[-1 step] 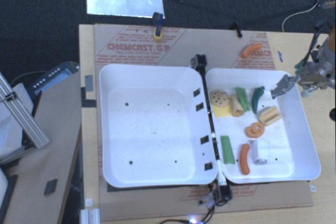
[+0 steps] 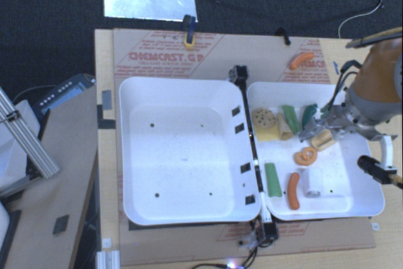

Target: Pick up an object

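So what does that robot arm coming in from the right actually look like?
The arm is a thick rounded body, orange-brown on top with a grey section beneath. It narrows to a grey and black metal gripper over the right bin. A thin pale cable loops down behind it.

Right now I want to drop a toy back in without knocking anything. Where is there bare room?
The left bin offers bare floor wall to wall. In the right bin, bare floor lies near its front right corner, past the white cylinder. It is crowded around the hand, between the cookie, green sticks and orange ring.
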